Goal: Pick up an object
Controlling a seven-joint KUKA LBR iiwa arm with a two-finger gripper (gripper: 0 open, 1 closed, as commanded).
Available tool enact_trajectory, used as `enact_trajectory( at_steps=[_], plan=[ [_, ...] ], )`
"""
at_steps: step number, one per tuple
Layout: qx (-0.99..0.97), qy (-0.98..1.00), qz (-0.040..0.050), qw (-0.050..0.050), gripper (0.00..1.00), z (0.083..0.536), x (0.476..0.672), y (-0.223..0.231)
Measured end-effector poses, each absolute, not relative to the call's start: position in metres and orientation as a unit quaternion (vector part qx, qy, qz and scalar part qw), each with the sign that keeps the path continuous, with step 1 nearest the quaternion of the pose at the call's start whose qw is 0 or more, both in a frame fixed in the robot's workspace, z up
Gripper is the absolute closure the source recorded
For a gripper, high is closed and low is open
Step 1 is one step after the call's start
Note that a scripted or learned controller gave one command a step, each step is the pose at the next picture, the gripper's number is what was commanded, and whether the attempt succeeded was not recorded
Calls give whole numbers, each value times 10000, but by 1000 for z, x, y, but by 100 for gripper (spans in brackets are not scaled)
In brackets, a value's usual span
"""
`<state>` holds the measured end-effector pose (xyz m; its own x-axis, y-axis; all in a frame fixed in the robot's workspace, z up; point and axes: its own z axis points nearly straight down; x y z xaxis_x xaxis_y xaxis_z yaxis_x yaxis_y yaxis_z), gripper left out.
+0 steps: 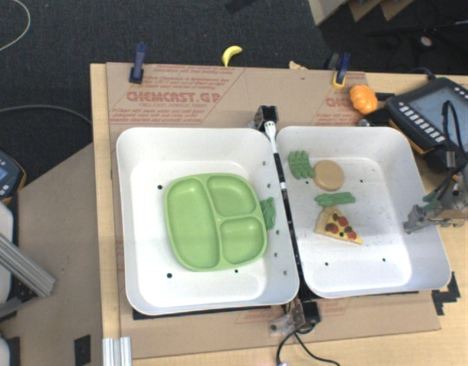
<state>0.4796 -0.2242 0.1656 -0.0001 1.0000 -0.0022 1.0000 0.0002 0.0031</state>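
The right bin (394, 277) holds a toy pizza slice (338, 226), a green bean pod (334, 199), a round tan cookie (329, 175) and a ridged green piece (298, 163). My gripper (426, 214) hovers low at that bin's right rim, well to the right of the pizza slice and touching none of the objects. In the left bin (142, 280) lies a green divided plate (215, 221), and a small green piece (268, 212) is wedged beside its right edge.
Outside the bins, an orange toy (363, 97) and a yellow banana (232, 54) rest on the cardboard at the back. Blue clamps (136, 62) hold the board. A black control pendant (428, 113) with cables lies at the right.
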Motion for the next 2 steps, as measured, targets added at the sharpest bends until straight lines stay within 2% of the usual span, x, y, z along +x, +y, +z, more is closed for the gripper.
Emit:
enact_trajectory(
  at_steps=[2],
  plan=[
    [7073,7069,4,16,100,167,480,-224]
  ],
)
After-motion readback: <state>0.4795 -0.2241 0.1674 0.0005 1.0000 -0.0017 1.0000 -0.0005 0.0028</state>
